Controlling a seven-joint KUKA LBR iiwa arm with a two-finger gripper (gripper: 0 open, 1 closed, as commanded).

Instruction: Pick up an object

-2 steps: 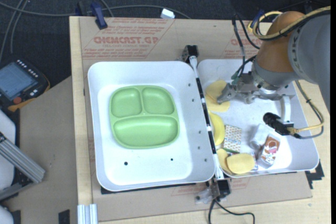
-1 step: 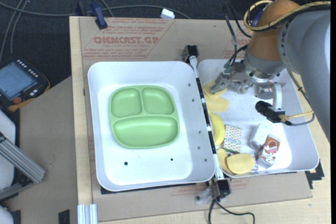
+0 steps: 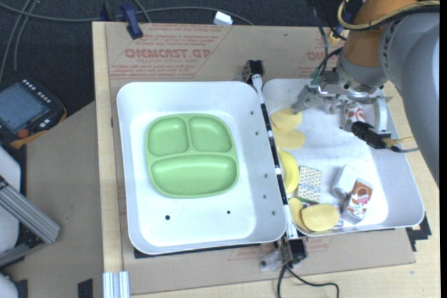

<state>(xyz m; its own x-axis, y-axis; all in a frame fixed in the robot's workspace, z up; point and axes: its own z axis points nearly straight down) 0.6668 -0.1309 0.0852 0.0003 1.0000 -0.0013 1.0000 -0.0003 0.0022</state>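
Cardboard-topped bench (image 3: 174, 52) with two white bins: gripper (image 3: 340, 100), grip state impossible to tell, hovering at right bin's (image 3: 401, 185) far end, yellow chips (image 3: 286, 121) just leftward.

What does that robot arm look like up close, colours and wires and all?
The arm is smooth grey, with a rounded orange band above the wrist. A yellow cable loops beside the band. Below sits a metal gripper with dark fittings and thin wires.
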